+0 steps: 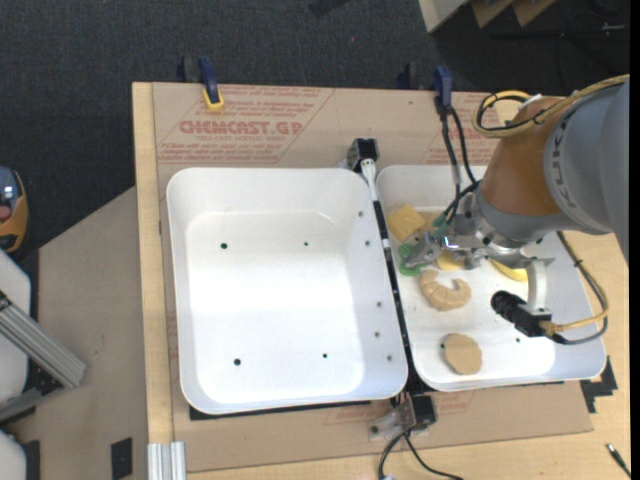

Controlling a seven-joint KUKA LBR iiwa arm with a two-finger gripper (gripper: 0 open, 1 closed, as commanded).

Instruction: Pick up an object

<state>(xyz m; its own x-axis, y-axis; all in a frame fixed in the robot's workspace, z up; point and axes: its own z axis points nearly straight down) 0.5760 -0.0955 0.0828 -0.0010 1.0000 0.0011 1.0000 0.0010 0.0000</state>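
With the jaws (440,248) buried low in the right bin (560,368) among a green piece (412,258), yellow wedge (405,222) and tan curl (444,291), can't tell their opening — could easily snag two or nothing.

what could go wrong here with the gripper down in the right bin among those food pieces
The gripper sits low in the right bin, crowded by a yellow wedge, a green piece and a tan curved piece. It might close on two pieces at once or push them aside. It also works close to the divider between the bins, so a bump there seems possible.
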